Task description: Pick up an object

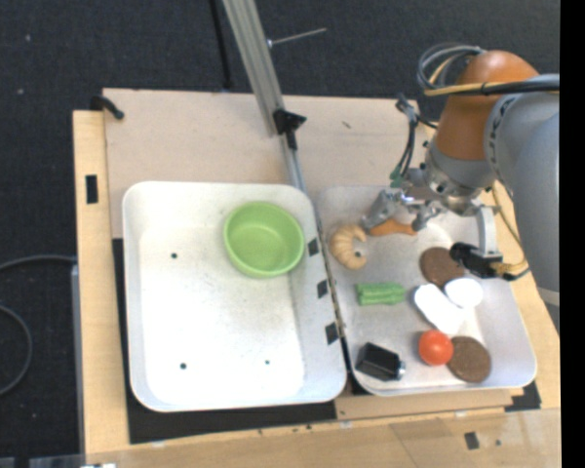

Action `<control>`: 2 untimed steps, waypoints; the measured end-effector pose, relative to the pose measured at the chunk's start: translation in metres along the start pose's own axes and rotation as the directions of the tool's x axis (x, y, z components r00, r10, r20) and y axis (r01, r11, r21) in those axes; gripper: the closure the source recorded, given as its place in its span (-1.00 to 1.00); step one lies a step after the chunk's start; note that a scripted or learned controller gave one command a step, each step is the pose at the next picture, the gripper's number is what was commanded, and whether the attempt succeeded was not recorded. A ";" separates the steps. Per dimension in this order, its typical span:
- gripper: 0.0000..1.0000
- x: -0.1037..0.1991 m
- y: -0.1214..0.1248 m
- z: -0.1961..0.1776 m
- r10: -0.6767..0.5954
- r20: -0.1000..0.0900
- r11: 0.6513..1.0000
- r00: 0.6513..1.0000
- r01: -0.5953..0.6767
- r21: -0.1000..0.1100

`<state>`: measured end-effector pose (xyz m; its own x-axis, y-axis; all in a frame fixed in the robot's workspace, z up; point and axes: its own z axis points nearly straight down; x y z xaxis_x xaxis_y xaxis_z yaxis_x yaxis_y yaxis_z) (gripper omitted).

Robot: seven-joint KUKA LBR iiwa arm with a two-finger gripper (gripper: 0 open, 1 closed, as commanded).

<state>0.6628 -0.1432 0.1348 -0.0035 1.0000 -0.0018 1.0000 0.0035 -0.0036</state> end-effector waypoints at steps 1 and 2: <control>1.00 -0.001 0.001 -0.015 0.000 0.001 1.000 1.000 0.000 -0.007; 1.00 -0.008 0.000 -0.079 0.004 0.001 1.000 1.000 -0.004 -0.012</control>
